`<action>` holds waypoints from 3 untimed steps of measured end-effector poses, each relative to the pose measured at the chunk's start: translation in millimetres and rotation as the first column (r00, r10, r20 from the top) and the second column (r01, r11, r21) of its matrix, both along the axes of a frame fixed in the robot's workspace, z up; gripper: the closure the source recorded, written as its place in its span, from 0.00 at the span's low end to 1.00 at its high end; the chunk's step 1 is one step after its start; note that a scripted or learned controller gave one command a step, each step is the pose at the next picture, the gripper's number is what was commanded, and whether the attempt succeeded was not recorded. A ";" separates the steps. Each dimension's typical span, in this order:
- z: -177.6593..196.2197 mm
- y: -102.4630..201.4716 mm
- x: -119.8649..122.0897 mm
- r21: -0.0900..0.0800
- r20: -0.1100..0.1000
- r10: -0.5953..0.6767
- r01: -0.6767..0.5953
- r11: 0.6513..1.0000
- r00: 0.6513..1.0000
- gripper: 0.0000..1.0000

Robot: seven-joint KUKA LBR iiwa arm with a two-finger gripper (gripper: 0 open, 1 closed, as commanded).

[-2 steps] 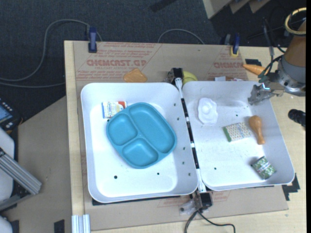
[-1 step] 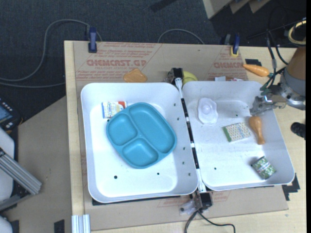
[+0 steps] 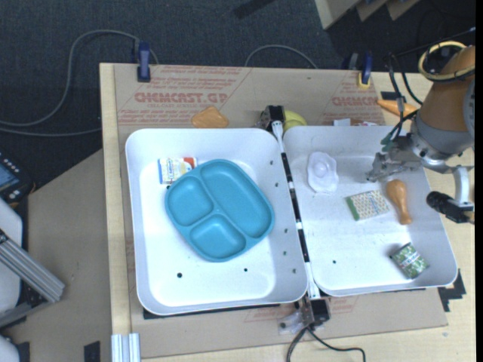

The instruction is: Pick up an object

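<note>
Above the right bin (image 3: pixel 434 270), the gripper (image 3: pixel 383 168) hangs near the orange drumstick (image 3: pixel 399 199); whether it is clenched, I cannot tell.

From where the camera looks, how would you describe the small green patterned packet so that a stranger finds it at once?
Look at the right white bin, on the side where the grey arm reaches in. Near its front right corner lies the small green patterned packet, alone. Unlike the paler checkered square packet and the orange drumstick-shaped toy further back, it is dark green.
</note>
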State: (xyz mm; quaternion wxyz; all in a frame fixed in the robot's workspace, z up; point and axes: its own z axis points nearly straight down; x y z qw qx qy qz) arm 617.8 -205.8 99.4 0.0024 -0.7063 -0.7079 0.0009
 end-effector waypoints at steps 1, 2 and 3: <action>3.3 -1.1 0.3 -0.002 0.003 -0.001 0.001 1.000 1.000 0.00; -14.0 -13.1 -35.5 0.008 0.005 0.001 -0.001 1.000 1.000 0.00; -3.5 -15.0 -34.8 0.001 0.008 0.002 -0.002 1.000 1.000 1.00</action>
